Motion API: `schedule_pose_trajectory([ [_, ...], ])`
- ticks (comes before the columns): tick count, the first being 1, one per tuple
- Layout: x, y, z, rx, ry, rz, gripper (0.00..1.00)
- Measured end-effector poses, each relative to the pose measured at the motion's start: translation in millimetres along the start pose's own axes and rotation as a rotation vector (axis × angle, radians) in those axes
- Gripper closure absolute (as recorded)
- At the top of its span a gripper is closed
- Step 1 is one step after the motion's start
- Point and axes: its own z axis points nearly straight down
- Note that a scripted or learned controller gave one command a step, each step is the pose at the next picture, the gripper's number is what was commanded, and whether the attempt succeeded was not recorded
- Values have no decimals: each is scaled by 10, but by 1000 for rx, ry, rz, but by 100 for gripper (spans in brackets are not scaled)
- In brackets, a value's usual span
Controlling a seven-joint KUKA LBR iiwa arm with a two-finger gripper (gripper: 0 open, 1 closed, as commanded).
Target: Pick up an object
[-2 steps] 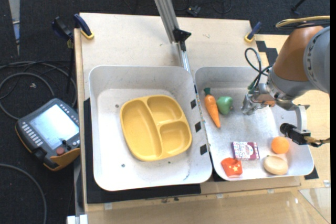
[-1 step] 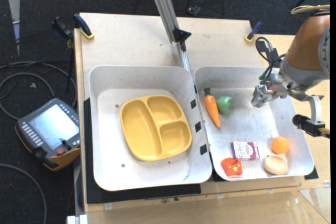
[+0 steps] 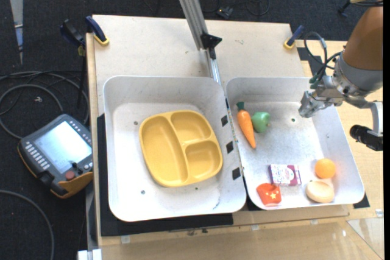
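Two shallow white plastic bins with rounded corners sit side by side on a pale bench, seen from above at a slant. The left bin (image 3: 122,131) holds a smooth yellow plate (image 3: 181,147), rounded and split into three compartments, lying flat near the bin's middle. The right bin (image 3: 341,131) has a faintly speckled floor. At its 10 o'clock lies a tapered orange toy carrot (image 3: 246,128) with a green top, touching a rounded green object (image 3: 261,121) just beside it. At 6 o'clock lies a small flat pink and white box (image 3: 284,175), with a glossy red piece (image 3: 269,194) at 7 o'clock. At 5 o'clock a smooth orange ball (image 3: 325,168) sits just above a pale oval object (image 3: 320,191). The grey metal gripper (image 3: 308,106) hangs over the bin's 1 o'clock, apart from every object; nothing is seen between its tips, and whether they are spread or pressed together cannot be told.
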Motion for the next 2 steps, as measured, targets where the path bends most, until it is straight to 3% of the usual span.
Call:
schedule_pose_trajectory([
  [1, 0, 14, -271, 1, 0, 0, 100],
  [2, 553, -193, -208, 7, 4, -4, 100],
])
